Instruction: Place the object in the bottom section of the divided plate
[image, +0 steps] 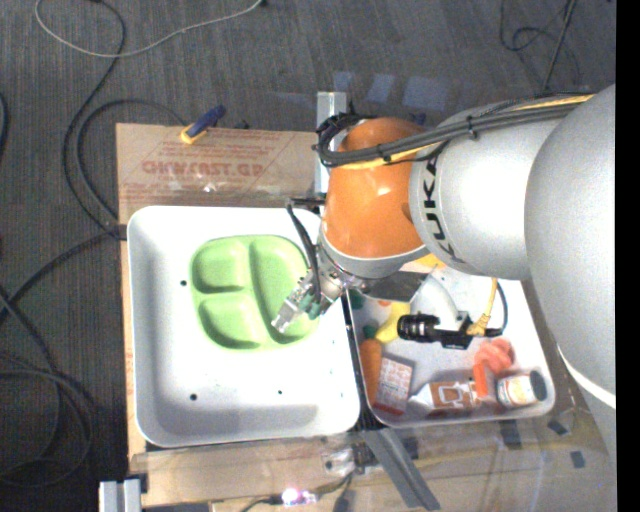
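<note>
The green divided plate (243, 290) lies in the left white bin (170, 400), toward its upper right. It has three hollows: one at the upper left, one at the lower left and a long one on the right. My gripper (296, 310) hangs over the plate's lower right rim, at the foot of the long right hollow. A small dark green bit (318, 306) shows right beside the gripper's tip; I cannot tell what it is or whether it is held. The orange wrist band (370, 200) and the grey arm cover the space above the bins' shared wall.
The right bin (540, 405) holds an orange carrot-like piece (372, 360), a red-patterned card (394, 384), a lying bottle (480, 390), a red item (495, 352) and a black plug with a cable (430, 327). Cardboard (200, 165) lies behind the left bin.
</note>
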